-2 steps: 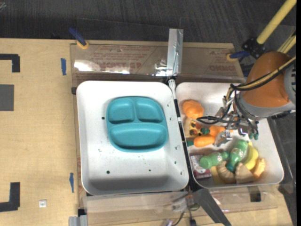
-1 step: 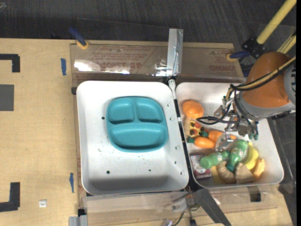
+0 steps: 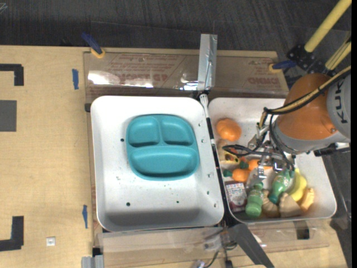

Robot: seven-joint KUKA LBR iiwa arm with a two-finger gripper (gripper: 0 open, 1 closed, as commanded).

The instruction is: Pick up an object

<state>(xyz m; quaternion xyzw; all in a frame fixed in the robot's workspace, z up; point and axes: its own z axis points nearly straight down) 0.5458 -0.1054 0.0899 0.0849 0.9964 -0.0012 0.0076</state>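
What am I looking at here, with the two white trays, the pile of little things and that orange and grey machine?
This is one photo from a camera fixed above a workbench, looking down at a slant. The grey and orange machine is a robot arm reaching in from the right. Its gripper, the part meant to grab things, hangs low over the right bin; whether it holds anything cannot be told from here. That bin holds a heap of toy food: an orange, a green bottle, a banana and more. The left bin holds a teal divided plate. The arm's job is simply to pick something up.
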